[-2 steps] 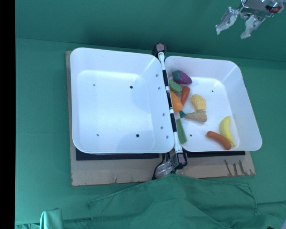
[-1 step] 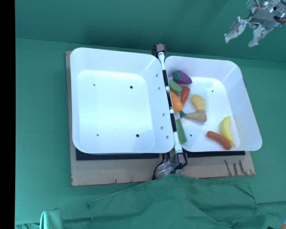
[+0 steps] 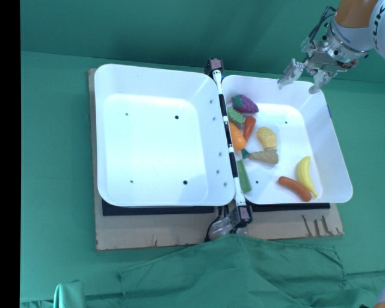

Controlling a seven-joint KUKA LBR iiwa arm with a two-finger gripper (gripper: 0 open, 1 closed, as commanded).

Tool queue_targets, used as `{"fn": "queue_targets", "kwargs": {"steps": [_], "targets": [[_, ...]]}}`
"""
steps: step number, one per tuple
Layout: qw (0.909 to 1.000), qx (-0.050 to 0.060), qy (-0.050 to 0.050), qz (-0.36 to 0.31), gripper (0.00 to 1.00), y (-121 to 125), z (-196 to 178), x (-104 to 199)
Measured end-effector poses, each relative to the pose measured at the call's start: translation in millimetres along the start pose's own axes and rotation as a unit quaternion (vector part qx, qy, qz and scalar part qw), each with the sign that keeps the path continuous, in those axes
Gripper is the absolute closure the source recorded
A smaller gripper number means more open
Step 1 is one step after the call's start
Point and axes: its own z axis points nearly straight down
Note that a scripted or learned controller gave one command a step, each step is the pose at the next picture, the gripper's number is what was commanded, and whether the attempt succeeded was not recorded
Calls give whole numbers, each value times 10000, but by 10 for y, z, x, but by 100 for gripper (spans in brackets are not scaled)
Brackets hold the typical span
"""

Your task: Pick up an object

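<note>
Open tool above unlabelled toy banana.

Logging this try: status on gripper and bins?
Gripper open, above right bin's far rim, holding nothing. Banana, sausage, corn untouched. Nothing blocking.

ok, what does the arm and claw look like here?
Grey arm with an orange band above the wrist. The claw is bare silvery metal, two thin fingers on a blocky, mechanical-looking head with thin cabling alongside.

A grey arm with an orange band carries a silvery metal gripper with two pale fingers.
</note>
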Motion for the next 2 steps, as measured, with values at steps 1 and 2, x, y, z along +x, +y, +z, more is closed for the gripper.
{"fn": "queue_targets", "kwargs": {"steps": [1, 2], "targets": [[10000, -93, -24, 14, 100, 26, -207, -21], [10000, -25, -1, 12, 100, -786, -37, -86]]}}
